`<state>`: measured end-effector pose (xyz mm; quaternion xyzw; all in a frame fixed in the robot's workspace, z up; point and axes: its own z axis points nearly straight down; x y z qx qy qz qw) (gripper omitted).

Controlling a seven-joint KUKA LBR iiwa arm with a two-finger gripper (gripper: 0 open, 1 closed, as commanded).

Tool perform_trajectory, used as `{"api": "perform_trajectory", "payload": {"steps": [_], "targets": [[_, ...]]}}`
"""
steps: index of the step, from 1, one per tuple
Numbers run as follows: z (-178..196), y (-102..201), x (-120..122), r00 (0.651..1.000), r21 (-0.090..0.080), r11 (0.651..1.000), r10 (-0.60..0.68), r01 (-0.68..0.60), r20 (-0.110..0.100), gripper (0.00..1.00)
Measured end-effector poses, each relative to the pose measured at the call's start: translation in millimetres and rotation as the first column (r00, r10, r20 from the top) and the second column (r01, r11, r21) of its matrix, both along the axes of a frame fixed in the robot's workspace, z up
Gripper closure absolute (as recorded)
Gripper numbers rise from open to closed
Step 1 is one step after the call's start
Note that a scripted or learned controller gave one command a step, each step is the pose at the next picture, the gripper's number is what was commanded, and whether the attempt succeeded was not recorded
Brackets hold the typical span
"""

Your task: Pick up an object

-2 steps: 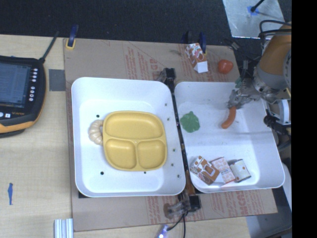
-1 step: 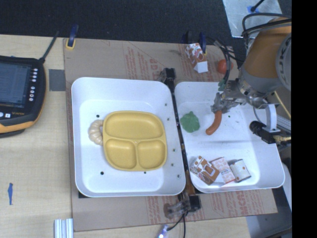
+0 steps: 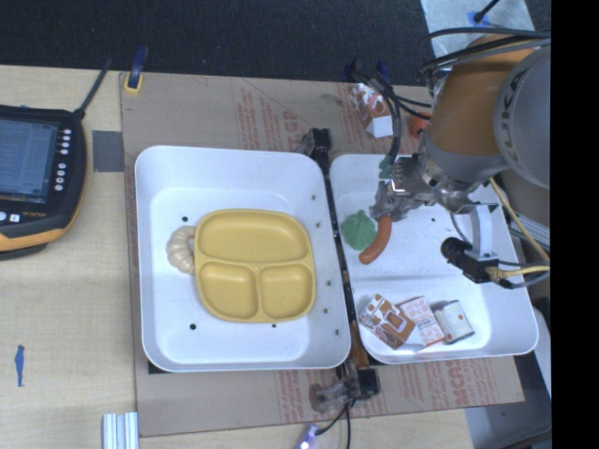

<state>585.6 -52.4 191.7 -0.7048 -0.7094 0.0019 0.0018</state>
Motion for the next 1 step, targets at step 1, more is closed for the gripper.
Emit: {"api": "perform_trajectory", "payload": {"steps": [1], "targets": [[35.1, 30.2, -10.7, 1.0, 0.0, 1.0, -0.001, 0.001, 0.003, 1.0]]}}
